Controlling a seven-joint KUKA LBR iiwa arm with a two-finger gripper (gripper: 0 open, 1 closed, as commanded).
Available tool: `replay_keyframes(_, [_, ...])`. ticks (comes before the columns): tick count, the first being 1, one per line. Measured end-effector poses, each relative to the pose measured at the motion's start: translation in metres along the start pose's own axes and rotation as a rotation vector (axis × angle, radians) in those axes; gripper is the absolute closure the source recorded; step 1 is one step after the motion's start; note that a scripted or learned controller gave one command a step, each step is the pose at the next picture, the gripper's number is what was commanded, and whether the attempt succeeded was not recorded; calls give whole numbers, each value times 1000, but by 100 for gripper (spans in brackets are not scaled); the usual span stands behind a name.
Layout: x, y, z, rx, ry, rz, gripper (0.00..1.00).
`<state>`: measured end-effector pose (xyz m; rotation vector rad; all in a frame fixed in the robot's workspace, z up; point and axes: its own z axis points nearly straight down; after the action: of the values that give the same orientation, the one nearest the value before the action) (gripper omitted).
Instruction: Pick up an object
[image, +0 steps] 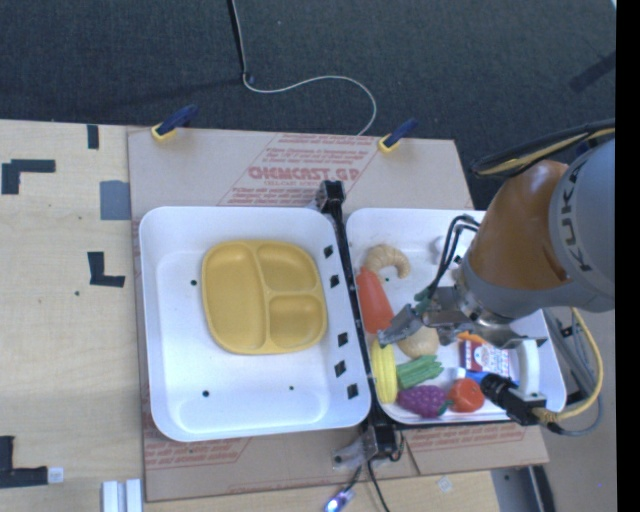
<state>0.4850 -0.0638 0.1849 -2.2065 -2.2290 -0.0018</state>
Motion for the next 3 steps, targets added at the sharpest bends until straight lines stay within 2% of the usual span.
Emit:
replay_keyframes(1, [112,-1,2,1,-1,-3,0])
replay_keyframes(2, [306,-1,92,1,-2,-5,0])
replay_keyframes(3, [210,1,101,0,-7,17,0])
